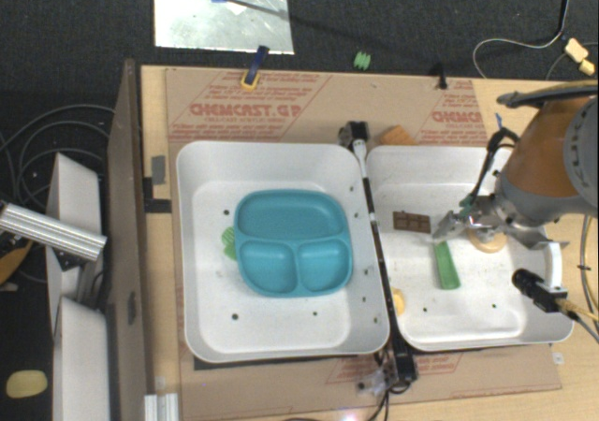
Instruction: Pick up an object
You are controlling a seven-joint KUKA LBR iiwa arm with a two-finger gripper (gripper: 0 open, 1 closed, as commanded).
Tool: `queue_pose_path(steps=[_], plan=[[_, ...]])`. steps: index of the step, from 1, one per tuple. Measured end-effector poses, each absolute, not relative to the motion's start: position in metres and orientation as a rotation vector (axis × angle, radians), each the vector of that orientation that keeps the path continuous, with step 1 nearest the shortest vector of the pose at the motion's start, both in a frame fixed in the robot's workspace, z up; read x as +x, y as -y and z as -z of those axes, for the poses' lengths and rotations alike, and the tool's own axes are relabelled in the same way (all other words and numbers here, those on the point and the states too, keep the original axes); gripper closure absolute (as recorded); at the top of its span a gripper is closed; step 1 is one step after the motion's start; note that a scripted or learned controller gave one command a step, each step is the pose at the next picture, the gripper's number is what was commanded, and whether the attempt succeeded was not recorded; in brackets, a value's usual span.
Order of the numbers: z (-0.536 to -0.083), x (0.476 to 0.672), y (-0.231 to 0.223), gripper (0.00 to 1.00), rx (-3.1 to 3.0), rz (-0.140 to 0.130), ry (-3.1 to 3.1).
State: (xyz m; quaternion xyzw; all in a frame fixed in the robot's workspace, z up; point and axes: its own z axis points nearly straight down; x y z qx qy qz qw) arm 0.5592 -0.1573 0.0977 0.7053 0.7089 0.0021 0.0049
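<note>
Gripper (456, 225) hovers low in the right bin (412, 316), fingers' state unclear; green stick (446, 266) just beneath it, brown block (411, 222) alongside.

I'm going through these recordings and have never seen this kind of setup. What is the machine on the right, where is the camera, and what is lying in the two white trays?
The single camera sits above the bench and looks down at a slant. The grey and orange shape entering from the right is a robot arm; its gripper hangs low over the right bin. Whether it grips anything cannot be told from here.

The left bin holds a blue divided plate, with a small green piece peeking out at its left edge. The right bin holds a green stick, a brown block, a tan round piece beside the gripper, and a small yellow item at its left wall.

The job is to pick up one object.
</note>
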Motion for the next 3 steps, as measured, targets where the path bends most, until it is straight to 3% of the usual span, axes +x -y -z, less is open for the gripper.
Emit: queue_pose_path(steps=[1,2,3], plan=[[-0.084,0.546,0.115,0.0,2.215,-0.001,-2.23],[-0.095,0.548,0.117,1.0,2.215,-0.003,-2.225],[-0.191,0.593,0.037,1.0,2.2,-0.018,-2.231]])
